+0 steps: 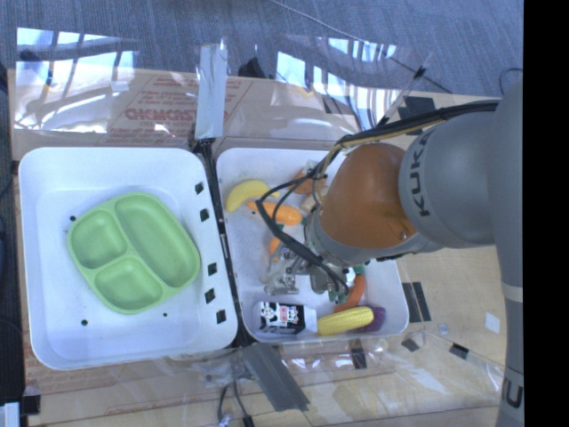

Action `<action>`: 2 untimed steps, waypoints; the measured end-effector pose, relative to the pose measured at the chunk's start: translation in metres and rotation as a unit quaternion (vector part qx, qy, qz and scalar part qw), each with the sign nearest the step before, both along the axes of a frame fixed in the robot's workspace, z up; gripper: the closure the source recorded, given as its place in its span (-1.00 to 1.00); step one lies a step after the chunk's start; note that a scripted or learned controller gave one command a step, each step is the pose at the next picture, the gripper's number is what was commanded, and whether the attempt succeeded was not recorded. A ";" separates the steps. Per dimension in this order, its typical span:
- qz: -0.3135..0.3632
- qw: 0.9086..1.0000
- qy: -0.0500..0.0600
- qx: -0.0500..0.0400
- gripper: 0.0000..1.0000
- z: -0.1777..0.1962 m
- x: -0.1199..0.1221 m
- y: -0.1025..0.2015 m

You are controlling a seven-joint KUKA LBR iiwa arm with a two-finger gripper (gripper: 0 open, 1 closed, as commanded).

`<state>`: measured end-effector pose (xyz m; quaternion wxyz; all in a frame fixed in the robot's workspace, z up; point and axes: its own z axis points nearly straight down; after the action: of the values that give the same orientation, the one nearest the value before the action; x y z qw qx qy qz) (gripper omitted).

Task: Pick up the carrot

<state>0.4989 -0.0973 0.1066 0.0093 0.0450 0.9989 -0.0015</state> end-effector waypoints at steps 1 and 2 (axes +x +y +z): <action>0.005 1.000 -0.001 0.000 1.00 0.010 0.001 0.001; 0.181 0.984 0.007 0.000 1.00 0.087 -0.006 0.087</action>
<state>0.4932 -0.0107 0.1932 0.0025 -0.1362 0.9907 0.0002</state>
